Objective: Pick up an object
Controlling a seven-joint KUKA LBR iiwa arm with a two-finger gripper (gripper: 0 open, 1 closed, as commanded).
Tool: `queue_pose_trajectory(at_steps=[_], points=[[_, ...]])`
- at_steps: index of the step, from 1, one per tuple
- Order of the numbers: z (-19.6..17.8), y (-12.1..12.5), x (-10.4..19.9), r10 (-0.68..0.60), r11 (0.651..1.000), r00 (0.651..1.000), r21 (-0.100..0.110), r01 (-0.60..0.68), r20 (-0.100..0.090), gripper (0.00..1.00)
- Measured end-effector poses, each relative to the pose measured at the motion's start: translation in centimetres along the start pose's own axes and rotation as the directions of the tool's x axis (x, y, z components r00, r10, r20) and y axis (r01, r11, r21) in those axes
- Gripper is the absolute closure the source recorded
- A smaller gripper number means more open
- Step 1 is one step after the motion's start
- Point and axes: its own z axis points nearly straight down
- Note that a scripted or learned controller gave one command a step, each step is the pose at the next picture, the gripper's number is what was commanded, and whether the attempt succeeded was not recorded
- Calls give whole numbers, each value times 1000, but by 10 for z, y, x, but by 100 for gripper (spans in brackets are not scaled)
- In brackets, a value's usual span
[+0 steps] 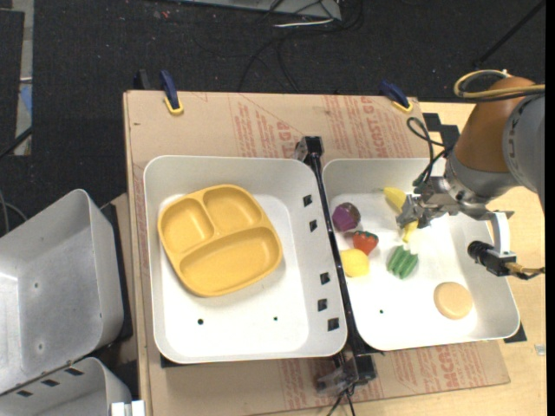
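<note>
We see the desk (225,115) carrying two white bins, largest things first. Left bin (173,328) holds a yellow divided plate (221,239), sitting toward its 10 o'clock side. Right bin (486,315) holds the small stuff. The arm (499,141) comes in from 3 o'clock, orange band over grey wrist, reaching down into the right bin's upper half.

The jaws' assembly, the gripper (416,213), sits low near the bin's 12 o'clock area, just beside a yellow banana-like piece (395,198) at its 10 o'clock. A bit of yellow shows right under the tool too; we cannot tell if that is a separate item or part of the same one. Whether the jaws are spread or pressed together, we cannot tell, the tool body hides them.

Other candidates, going down in size: tan round disc (453,300) at the bin's 5 o'clock, purple round fruit (346,216) at 9 o'clock, yellow lemon-like piece (355,263) below it, green piece (401,261) near centre, red piece (365,242) between purple and lemon, touching or nearly so.

Progress, our read: approach done, tool down among items. Nothing visibly lifted, every object looks resting on the bin floor. Grasp and lift are not yet done.
</note>
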Motion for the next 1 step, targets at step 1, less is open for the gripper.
queue_pose_trajectory(at_steps=[1], points=[[-48,-7,3,1,1000,1000,-3,-1,0,100]])
